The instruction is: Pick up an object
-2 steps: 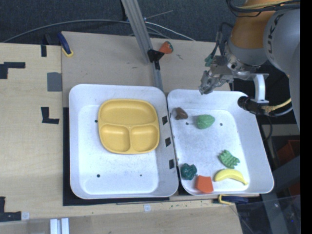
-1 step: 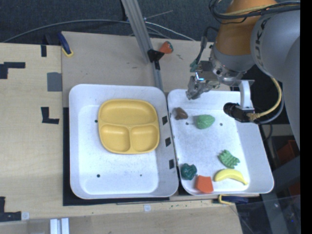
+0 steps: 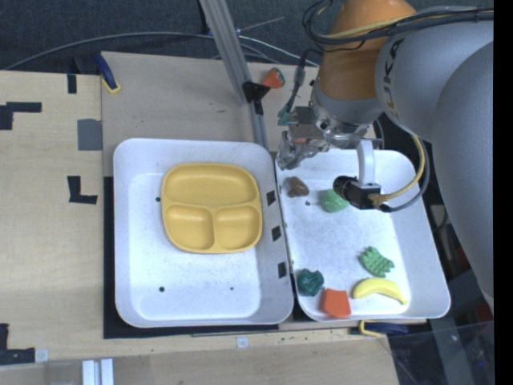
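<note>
Brown lump (image 3: 297, 187) is lined up under the gripper (image 3: 295, 152) at the right bin's (image 3: 417, 239) far left corner, presumably as the pick target, though whether anything is clasped cannot be told.

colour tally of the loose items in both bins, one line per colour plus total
Yellow: 2, the divided plate in the left bin and the banana in the right bin
Green: 2, the light green piece and the leafy green piece
Teal: 1, the dark teal piece
Orange: 1, the orange block
Brown: 1, the brown lump
Total: 7
</note>
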You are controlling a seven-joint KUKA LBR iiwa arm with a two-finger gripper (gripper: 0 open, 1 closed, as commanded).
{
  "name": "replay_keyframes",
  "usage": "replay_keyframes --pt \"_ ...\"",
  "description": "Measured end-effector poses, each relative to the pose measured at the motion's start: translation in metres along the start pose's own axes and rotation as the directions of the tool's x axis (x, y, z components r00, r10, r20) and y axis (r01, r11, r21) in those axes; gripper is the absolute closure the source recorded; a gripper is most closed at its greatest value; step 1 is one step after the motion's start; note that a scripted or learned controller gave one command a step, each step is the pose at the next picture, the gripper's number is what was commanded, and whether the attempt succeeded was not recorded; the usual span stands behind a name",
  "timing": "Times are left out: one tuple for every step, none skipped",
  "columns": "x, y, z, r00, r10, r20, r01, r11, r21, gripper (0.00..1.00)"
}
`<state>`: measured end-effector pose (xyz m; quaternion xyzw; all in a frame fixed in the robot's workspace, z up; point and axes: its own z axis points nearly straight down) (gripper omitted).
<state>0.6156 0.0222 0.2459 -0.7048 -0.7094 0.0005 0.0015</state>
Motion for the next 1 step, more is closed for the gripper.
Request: replay_keyframes --pt "0.0553 -0.0133 0.016 1.0 -0.001 0.0 0.001 1.0 0.001 1.0"
